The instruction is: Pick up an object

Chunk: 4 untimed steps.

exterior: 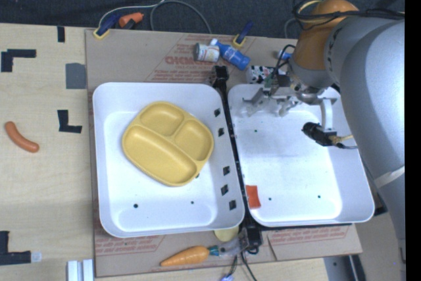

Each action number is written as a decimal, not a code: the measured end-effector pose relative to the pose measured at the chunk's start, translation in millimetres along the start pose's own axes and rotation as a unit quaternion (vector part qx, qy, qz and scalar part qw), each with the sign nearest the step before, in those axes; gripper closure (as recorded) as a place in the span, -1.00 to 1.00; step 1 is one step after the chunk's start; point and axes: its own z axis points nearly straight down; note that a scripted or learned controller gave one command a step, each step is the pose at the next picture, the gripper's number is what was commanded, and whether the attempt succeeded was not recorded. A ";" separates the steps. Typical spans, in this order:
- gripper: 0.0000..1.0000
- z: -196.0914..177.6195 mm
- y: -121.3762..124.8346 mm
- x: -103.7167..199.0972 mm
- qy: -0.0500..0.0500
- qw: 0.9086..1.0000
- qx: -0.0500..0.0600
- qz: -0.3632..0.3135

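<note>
The gripper hangs over the far edge of the right white bin; its state cannot be told. Nothing is lifted: the yellow 3-compartment plastic plate lies in the left white bin.

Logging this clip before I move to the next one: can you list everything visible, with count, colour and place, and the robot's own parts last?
bins: 2, white, side by side on the bench
divided plate: 1, yellow, in the left bin
small tag: 1, orange, at the right bin's near left edge
toy carrot: 1, orange, in front of the bins
toy sausage: 1, orange-red, on the bench far left
bottle: 1, blue and white, lying behind the bins
clamp: 1, yellow and orange, behind the left bin
arm: 1, grey with orange band, from the right
gripper: 1, metal, over the right bin's far edge
</note>
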 end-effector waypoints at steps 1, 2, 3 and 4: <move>-1.00 19.2 -17.1 25.1 -0.001 1.000 0.005 0.004; -1.00 18.7 1.5 21.5 0.001 1.000 0.005 0.004; 1.00 8.3 1.4 21.5 0.000 1.000 0.005 0.004; -1.00 8.7 1.3 21.2 -0.001 1.000 0.005 0.004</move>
